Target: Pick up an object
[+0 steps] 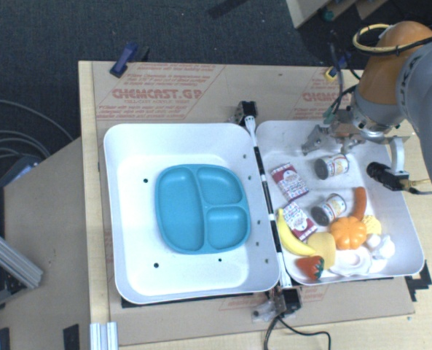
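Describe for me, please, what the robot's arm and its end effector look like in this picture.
The arm is grey with a rounded orange band above the wrist, and a yellow cable loops over it. Thin wires trail down to the end effector, a small grey metal assembly.

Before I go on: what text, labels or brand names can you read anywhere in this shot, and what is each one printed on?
"CHEMCAST GP", red print on the brown sheet covering the bench, behind the left bin; a second red print behind the right bin is cut off and unreadable.
Smaller red lines around it: too blurred to read.
Two red-and-white packets: print too small.
Two cans: labels unreadable.
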`<action>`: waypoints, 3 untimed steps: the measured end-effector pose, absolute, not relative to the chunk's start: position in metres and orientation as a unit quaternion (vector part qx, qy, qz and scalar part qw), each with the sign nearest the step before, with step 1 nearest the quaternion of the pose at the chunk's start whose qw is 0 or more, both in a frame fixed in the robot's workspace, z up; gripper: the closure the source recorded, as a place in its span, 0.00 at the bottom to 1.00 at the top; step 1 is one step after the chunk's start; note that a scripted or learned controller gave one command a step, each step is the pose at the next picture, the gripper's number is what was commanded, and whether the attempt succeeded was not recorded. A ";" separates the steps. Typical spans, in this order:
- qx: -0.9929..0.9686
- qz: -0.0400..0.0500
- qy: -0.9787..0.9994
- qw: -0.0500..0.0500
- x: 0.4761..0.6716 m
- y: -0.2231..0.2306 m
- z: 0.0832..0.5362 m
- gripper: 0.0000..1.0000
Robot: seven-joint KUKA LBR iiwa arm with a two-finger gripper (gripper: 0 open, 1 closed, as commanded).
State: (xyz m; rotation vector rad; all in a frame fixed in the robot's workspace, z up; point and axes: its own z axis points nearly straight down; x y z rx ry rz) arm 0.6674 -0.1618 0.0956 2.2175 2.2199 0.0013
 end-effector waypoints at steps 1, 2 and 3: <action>0.707 0.000 0.708 -0.002 0.666 -0.116 0.085 0.00; 0.707 0.000 0.707 -0.001 0.666 -0.118 0.085 0.00; 0.707 0.000 0.707 -0.001 0.667 -0.092 0.085 0.00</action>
